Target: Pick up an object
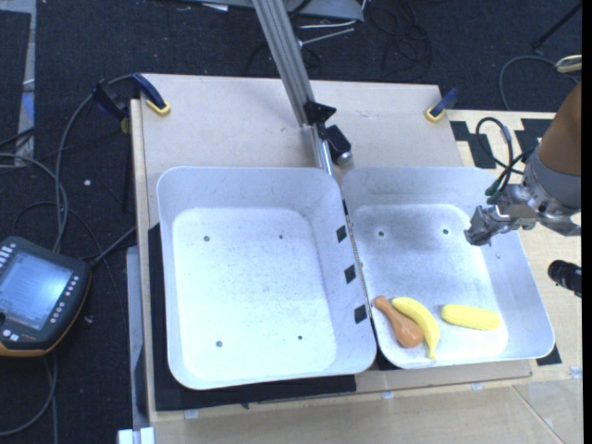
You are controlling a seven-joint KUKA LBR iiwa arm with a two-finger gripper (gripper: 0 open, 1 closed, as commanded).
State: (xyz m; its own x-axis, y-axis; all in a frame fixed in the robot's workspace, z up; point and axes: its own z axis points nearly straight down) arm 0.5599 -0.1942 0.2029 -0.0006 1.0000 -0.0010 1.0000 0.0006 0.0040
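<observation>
- I see the arm (564, 169) reaching in from the right, its grey wrist hanging over the right edge of the right bin (518, 276); the orange band sits above the wrist, near the frame's edge
- The gripper (480, 228) points down and to the left over the upper right part of that bin's floor; I cannot tell from here how it stands, open or closed, as it is small and dark against the white; nothing shows in its grasp
- The right bin holds three things, all along its near edge, well apart from the gripper; a yellow banana (419, 319) lies curved near the middle of that edge; an orange-brown drumstick-shaped toy (396, 323) lies just beside it on the left, touching or overlapping it; I cannot tell which lies on top
- A yellow oblong, lemon-like piece (472, 317) lies to the right of the banana, near it but apart
- The left bin (176, 248) sits beside the right one, their inner rims meeting along the middle; its floor is speckled grey
- Both bins rest on a pale wooden bench (231, 123); a metal pole (287, 54) rises at a slant from its back centre; yellow clamps (155, 105) hold the back corners
- A handheld control pendant (32, 294) lies on the dark floor at the left, with cables around it
</observation>
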